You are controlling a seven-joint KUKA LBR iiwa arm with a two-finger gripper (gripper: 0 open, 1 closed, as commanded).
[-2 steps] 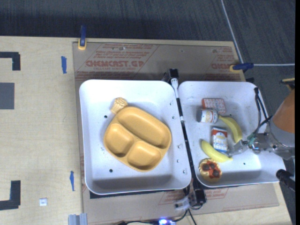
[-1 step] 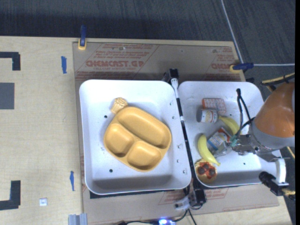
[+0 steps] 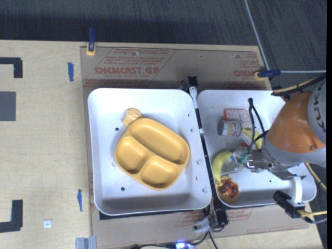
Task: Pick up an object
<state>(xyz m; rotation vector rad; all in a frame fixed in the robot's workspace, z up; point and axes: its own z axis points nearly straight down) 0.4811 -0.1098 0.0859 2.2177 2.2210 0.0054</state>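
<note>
From where I stand, the counter [image 3: 41, 154] carries 2 shallow white bins side by side on a brown printed board [image 3: 129, 66]. The left bin [image 3: 98, 139] holds a yellow 3-compartment tray [image 3: 151, 152], lying tilted across the middle, with a small tan piece [image 3: 131, 115] touching its upper left corner. The grey arm with its orange band [image 3: 296, 126] reaches in from the right over the right bin [image 3: 218, 102], and its wrist hangs low among a cluster of small things there. The pincer [image 3: 244, 158] sits at the end of that wrist, down in the clutter, and I cannot tell whether it is spread or pressed together, nor whether anything sits in it. Just to its left lies a yellow banana-like object [image 3: 222, 161], curved along the bin's left side. Below that, near the bin's front left corner, rests a red and orange speckled object [image 3: 228, 188]. Above the pincer lies a small can [image 3: 231, 128] on its side, with a red and white packet [image 3: 236, 114] just behind it. A dark cable [image 3: 255, 119] arcs over the packet and the can toward the wrist.
</note>
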